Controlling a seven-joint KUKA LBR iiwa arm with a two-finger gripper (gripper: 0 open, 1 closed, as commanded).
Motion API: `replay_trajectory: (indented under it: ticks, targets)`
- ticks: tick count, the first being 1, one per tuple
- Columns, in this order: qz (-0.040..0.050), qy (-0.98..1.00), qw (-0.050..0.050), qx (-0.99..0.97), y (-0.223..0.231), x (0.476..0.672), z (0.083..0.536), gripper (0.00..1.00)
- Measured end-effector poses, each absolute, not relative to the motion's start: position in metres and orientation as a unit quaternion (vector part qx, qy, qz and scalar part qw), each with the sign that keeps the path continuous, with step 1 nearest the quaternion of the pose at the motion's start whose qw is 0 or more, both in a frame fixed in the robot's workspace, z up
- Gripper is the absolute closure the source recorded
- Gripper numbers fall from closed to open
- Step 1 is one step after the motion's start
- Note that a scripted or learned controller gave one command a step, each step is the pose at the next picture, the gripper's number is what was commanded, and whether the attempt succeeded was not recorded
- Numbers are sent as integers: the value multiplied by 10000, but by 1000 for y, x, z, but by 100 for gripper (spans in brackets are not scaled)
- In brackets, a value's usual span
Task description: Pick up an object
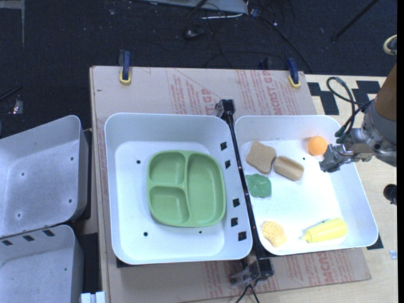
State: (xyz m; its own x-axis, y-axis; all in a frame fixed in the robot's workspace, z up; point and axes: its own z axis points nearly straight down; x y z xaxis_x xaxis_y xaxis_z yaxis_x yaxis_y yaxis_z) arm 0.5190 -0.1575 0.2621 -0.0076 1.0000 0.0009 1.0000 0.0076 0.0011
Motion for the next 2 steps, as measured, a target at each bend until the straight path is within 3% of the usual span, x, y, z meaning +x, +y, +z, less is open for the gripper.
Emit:
replay_trajectory:
  ticks: [2]
  targets:
    - [-4, 7090, -7, 7052, -55, 524, 246, 100]
